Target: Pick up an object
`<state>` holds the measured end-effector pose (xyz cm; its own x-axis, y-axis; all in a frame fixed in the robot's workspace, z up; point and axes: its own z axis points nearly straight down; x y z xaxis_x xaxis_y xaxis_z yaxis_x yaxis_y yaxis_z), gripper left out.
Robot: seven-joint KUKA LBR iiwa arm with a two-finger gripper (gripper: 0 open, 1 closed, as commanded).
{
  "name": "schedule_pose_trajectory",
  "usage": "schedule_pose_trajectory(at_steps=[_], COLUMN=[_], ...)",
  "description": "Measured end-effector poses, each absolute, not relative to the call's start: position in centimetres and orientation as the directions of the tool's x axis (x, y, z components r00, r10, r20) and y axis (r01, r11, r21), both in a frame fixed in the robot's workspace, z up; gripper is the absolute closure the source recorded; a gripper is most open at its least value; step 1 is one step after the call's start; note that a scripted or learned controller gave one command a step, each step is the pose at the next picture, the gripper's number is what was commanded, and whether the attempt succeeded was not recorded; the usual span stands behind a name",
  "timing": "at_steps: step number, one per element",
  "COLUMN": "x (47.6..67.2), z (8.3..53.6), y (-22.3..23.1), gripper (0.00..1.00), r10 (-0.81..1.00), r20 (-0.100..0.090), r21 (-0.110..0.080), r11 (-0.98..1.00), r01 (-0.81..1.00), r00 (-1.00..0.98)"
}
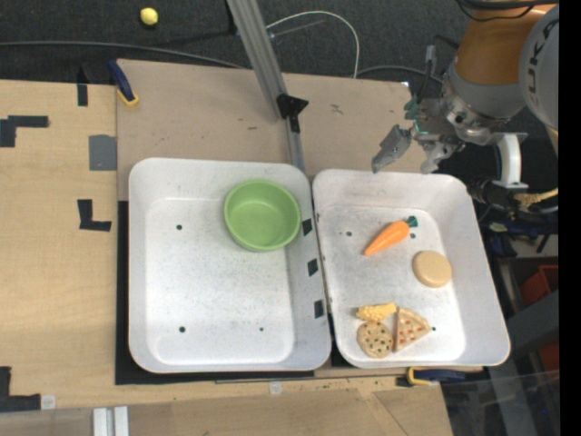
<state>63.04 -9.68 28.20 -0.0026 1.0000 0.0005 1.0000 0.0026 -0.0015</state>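
In the right bin [472, 243] lie an orange toy carrot [388, 235], a round beige bun [432, 268], a small yellow corn piece [375, 312], a round cookie [373, 339] and a pizza slice [410, 328]. A green bowl [261, 213] stands upright in the left bin [145, 243], near its far right corner. My gripper [410, 155] hangs above the far edge of the right bin, up and slightly right of the carrot. It is open, with nothing between its fingers [389, 150].
A slanted metal pole [263, 53] runs down to the gap between the bins at the far side. Cables cross the dark floor behind the bench. A small yellow ball [149, 15] lies far off at the top left.
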Motion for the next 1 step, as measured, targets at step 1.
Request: schedule_pose_trajectory(at_steps=[1], x=[63.04], z=[28.20], y=[-9.68], gripper=[0.00], r10=[1.000], r20=[0.000], r21=[-0.001], r11=[0.003], r01=[1.000], r00=[-0.003])
